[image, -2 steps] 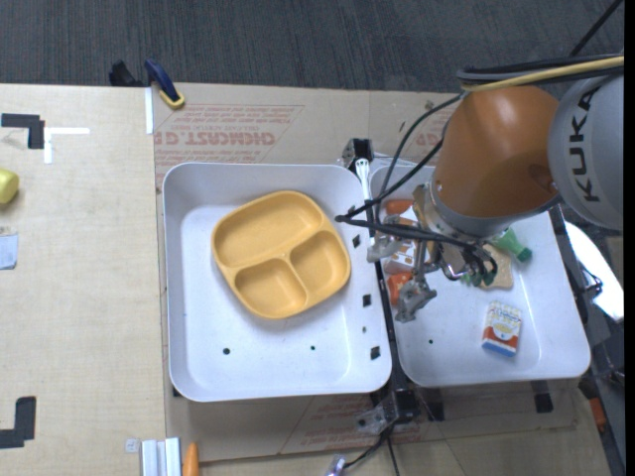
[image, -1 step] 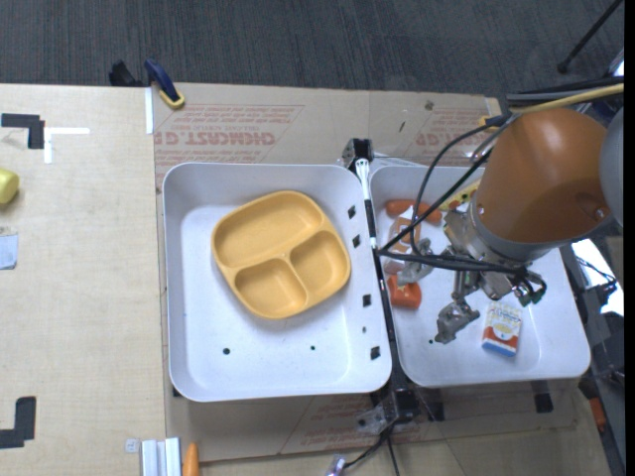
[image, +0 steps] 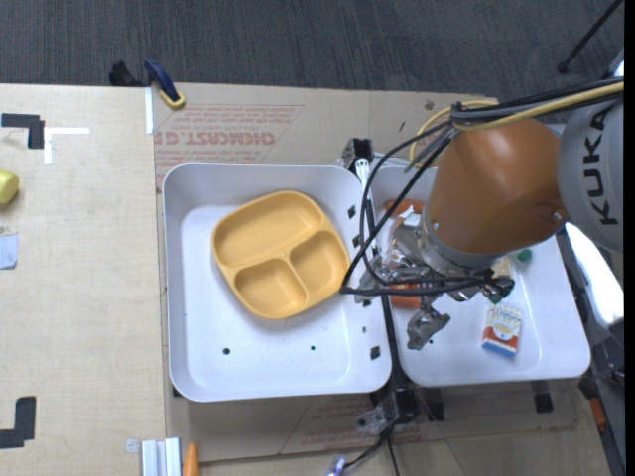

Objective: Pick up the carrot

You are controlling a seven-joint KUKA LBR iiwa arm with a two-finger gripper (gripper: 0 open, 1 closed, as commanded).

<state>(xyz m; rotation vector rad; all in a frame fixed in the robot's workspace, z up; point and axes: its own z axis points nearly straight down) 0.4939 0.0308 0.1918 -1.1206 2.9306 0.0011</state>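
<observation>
The arm's orange band (image: 496, 181) hung over the right bin (image: 556, 350), covering most of that bin's left half. The carrot (image: 401, 209) lay in the right bin near its left wall; two orange patches showed, one at the band's 9 o'clock edge and another (image: 405, 298) lower down, under the cables, so it was probably one object with its long axis running roughly 12 to 6 o'clock. That reading remained a judgement, since the middle was hidden. The pincer (image: 425, 327) sat at about 7 o'clock from the band, just beside the lower patch at its 4 o'clock. Whether it was spread or pressed together could not be told. A small carton (image: 503, 329) lay at the pincer's 3 o'clock, apart from it. The yellow divided plate (image: 281, 254) rested in the left bin (image: 198, 365).
</observation>
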